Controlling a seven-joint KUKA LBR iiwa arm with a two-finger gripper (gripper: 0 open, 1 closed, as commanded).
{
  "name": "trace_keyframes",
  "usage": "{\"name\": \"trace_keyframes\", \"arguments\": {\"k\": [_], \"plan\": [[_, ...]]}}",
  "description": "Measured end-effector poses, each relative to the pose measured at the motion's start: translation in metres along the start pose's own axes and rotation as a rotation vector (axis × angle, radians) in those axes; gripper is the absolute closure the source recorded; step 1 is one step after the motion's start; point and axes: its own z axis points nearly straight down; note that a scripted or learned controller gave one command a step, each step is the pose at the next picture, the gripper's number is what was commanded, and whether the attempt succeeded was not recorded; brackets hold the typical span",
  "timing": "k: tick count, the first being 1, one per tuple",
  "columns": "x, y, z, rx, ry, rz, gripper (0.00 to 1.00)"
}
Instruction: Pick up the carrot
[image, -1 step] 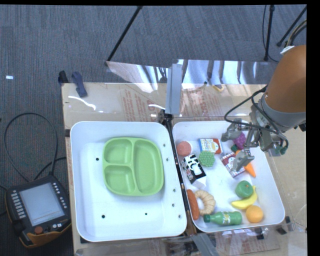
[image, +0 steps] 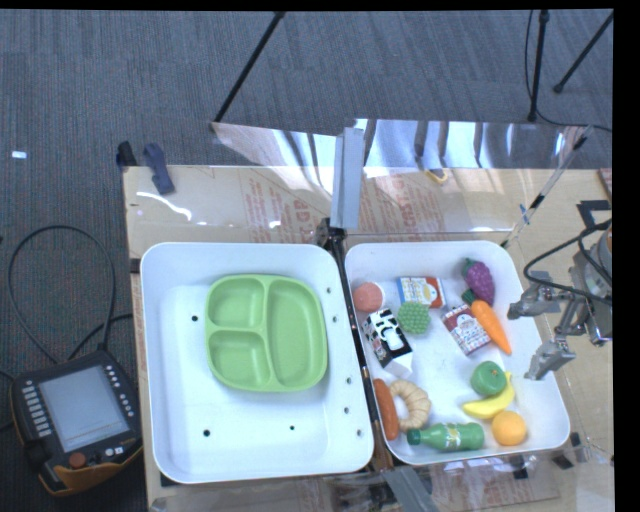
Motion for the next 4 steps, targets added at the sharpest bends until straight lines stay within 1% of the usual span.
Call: {"name": "trace_keyframes", "arguments": {"k": [1, 2, 3, 4], "plan": [[-0.012, -0.046, 0.081, 0.015, -0.026, 0.0, 0.0], [-0.046, 0.015, 0.149, 0.0, -0.002, -0.114, 0.0], [-0.002, -0.101, 0.165, 0.002, 0.001, -0.057, 0.0], [-0.031, -0.002, 0.157, -0.01, 0.017, 0.019, 0.0]]}}
